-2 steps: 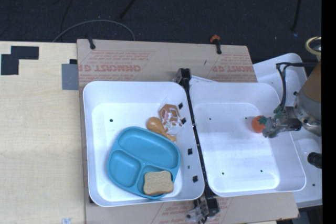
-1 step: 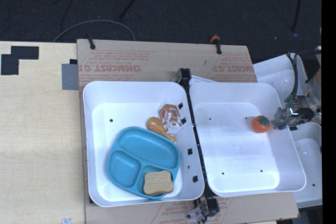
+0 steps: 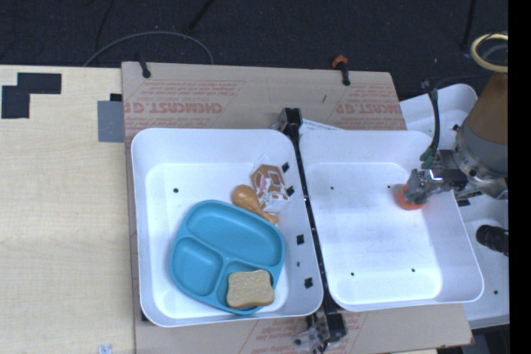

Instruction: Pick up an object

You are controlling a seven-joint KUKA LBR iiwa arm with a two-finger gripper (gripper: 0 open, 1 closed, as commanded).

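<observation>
My gripper [image 3: 421,183] is low over the right bin [image 3: 373,278], near its right wall. A small orange object [image 3: 407,201] lies right under and beside it, partly covered by the gripper; I cannot tell whether it is held. In the left bin [image 3: 158,178] a blue divided plate [image 3: 217,249] carries a tan slice of bread [image 3: 250,289] in its near compartment. A tan drumstick-shaped toy [image 3: 250,200] and a brown-and-white wrapped item [image 3: 270,181] lie just beyond the plate.
A black divider clip [image 3: 292,122] sits where the two bins meet at the back. Cardboard [image 3: 249,95] lies under both bins. The arm's grey body [image 3: 489,137] stands over the right bin's right edge.
</observation>
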